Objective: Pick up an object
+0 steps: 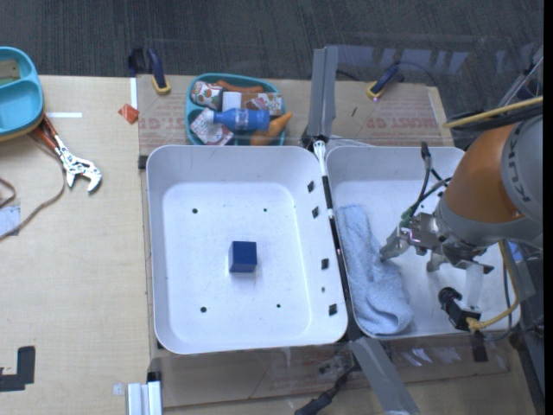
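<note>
While the blue cube sits flat and alone near the left bin's centre, a pale blue cloth lies crumpled along the right bin's 9 o'clock wall. Gripper hovers at the cloth's 3 o'clock edge; can't tell the finger gap, nothing visibly held.

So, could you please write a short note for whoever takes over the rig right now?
Gripper: over the right bin, beside the pale cloth; nothing visibly held, and whether it is open is unclear.
Things: the blue block sits alone near the middle of the left bin; the cloth lies along the right bin's left side.
Done: nothing picked up yet.
Left: grasp one object, probably the cloth since it is nearest, and lift it.
</note>
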Available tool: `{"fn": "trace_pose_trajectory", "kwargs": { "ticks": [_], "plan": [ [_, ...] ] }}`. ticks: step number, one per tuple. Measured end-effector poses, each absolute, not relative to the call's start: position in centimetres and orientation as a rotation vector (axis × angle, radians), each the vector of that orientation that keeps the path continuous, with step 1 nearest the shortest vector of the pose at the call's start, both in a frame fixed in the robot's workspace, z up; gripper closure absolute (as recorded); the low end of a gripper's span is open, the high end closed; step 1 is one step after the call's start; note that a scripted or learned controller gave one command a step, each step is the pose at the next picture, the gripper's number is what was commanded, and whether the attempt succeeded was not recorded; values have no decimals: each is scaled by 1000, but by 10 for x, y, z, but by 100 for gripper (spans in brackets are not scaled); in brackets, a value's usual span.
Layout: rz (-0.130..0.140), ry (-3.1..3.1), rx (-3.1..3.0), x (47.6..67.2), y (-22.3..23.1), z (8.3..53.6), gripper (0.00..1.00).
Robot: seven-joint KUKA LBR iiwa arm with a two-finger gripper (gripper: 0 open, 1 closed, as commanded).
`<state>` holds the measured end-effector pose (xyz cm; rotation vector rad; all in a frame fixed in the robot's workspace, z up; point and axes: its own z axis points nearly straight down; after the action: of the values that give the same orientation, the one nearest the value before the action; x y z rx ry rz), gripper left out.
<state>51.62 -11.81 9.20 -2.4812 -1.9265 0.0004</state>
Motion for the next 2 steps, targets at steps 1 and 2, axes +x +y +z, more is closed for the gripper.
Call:
{"fn": "trace_pose_trajectory", "kwargs": {
  "ticks": [1, 2],
  "plan": [
    [2, -1914, -2491, 513, -162, 150, 0],
    [4, -1785, -2584, 558, -99, 91, 0]
  ]
}}
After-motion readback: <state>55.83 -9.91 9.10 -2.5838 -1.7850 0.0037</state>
